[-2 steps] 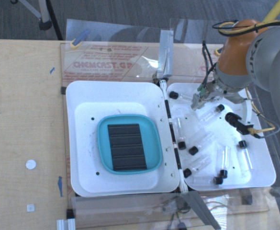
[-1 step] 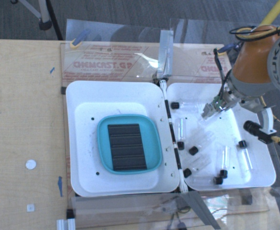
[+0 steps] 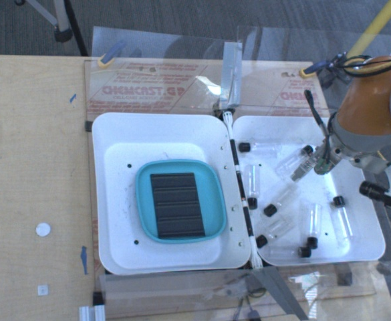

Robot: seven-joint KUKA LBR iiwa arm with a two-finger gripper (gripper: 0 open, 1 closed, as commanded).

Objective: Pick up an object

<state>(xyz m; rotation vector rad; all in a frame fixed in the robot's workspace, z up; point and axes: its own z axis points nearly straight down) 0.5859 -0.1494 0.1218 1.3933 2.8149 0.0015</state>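
Found the slanted vial (image 3: 295, 166) in the upper middle of the right bin (image 3: 369, 249), a clear tube with a black cap. Noted its long axis running on a diagonal, capped end pointing up and to the right, clear end down and to the left. Saw the gripper (image 3: 323, 165) just beside the capped end, hanging under the grey and orange arm (image 3: 367, 105) that reached in from the right. Could not tell whether the pincer was spread or pressed together, nor whether it touched the tube.

Counted other vials (image 3: 343, 221) scattered over the same bin floor, all clear with black caps. Spotted one lying along the left wall, one near the top left corner, two slanted ones lower left of the slanted vial, and two more lying roughly upright in the view near the front edge. Saw none of them touching the slanted vial, though the nearest slanted one lay close to its clear end.

Noted the left bin (image 3: 108, 179) holding a teal tray (image 3: 144, 199) with rounded corners, and in that tray a dark ribbed block (image 3: 176, 204) lying flat. Saw both bins side by side on the bench (image 3: 28, 146), with a clear sheet (image 3: 155, 85) bearing red lettering behind them.
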